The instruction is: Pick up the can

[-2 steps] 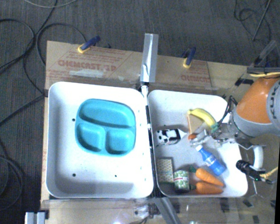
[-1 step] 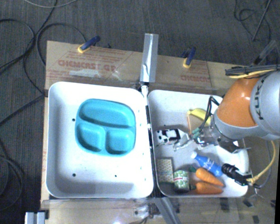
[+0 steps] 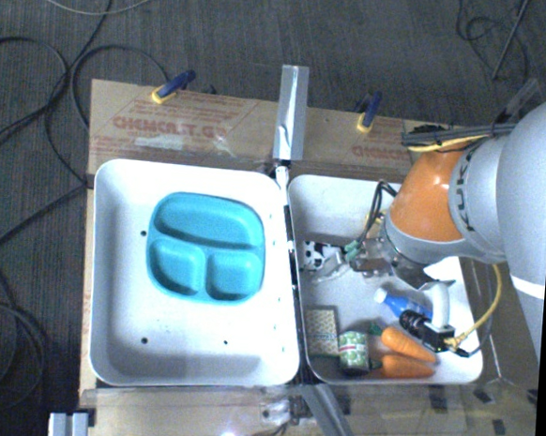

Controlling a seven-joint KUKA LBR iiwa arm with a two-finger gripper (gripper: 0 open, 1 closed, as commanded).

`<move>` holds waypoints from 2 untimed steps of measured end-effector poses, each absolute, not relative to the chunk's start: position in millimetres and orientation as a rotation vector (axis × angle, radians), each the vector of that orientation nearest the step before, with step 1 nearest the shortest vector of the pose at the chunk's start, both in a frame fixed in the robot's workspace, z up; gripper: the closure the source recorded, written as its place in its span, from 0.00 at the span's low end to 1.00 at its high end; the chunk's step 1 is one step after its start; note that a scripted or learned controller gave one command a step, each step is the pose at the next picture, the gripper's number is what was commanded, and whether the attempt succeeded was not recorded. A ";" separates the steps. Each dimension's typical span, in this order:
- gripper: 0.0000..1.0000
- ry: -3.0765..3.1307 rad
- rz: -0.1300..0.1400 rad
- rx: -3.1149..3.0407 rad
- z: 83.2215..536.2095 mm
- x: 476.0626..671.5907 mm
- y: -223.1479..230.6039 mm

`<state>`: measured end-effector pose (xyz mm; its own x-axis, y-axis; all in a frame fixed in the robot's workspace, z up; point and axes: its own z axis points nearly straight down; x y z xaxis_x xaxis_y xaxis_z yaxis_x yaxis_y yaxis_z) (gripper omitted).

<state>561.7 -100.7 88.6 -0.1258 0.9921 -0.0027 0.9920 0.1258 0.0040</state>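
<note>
Green-labelled can (image 3: 354,351) in right bin (image 3: 336,197) | carrots (image 3: 408,343) beside it, checkered block (image 3: 321,330) left | claw (image 3: 356,257) state: cannot tell

1. We find even overhead light, brightest on the white bins (image 3: 186,361).
2. Glare washes out the arm (image 3: 524,195).
3. Floor (image 3: 40,72) dim; image soft, grainy.

Two bins side by side on the bench, arm over the right one.
Left bin (image 3: 108,275) holds a sectioned tray (image 3: 208,247), set toward its back. Right bin (image 3: 326,202): can (image 3: 354,350) at the front edge, a flat packet (image 3: 321,331) just left of it, two carrots (image 3: 406,355) just right; the arm (image 3: 444,202) covers the back right.
</note>
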 end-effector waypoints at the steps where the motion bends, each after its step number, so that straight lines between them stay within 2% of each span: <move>1: 1.00 2.354 0.006 2.076 96.6 562.1 -100.2; 2: 1.00 2.339 0.015 2.088 89.9 552.1 -118.8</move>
